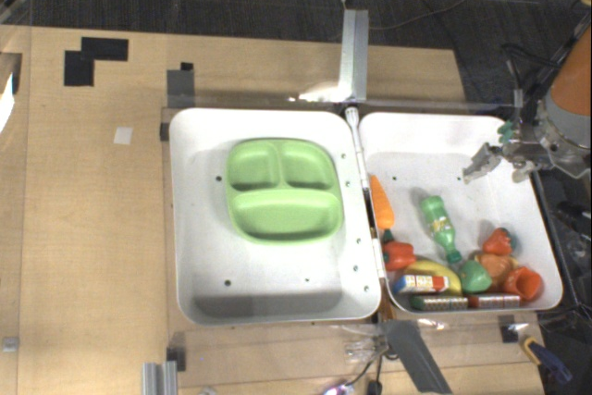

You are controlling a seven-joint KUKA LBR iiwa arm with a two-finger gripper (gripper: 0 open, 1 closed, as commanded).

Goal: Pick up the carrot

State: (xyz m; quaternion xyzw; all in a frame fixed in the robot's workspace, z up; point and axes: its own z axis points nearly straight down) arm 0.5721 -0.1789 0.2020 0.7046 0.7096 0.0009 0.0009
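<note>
The carrot is a short orange cone with a green top. It lies in the right bin against that bin's left wall, pointing toward the back. My gripper hovers over the right bin's back right part, well to the right of the carrot and apart from it. Its fingers are spread open and hold nothing.
A green bottle, a red pepper, a banana, an orange cup and several other toy foods crowd the right bin's front. The left bin holds a green divided plate. A metal post stands behind the bins.
</note>
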